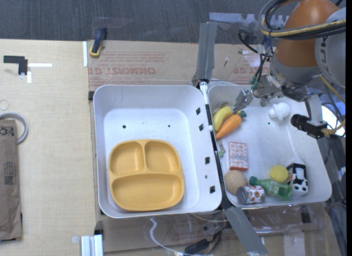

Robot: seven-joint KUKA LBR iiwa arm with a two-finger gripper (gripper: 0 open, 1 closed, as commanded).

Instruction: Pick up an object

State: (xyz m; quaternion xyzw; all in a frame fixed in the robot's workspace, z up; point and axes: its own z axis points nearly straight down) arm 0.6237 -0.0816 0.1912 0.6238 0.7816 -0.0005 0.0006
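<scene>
The right bin (308,156) holds several small objects. An orange carrot (228,126) lies beside a yellow banana (221,116) near its far left corner. Further toward the front are a small red-and-white box (238,156), a tan ball (235,181), a small can (251,195), a green bottle (272,187), a yellow lemon (279,173) and a black-and-white cow toy (298,178). A white object (279,111) lies near the far wall. My gripper (242,101) hangs over the far left part of this bin, just above the carrot's leafy end.
The left bin (148,103) holds a yellow divided plate (146,173). A raised divider (207,117) separates the two bins. The arm's orange band (305,29) and cables fill the upper right. A brown paper bag (9,172) lies at the far left of the bench.
</scene>
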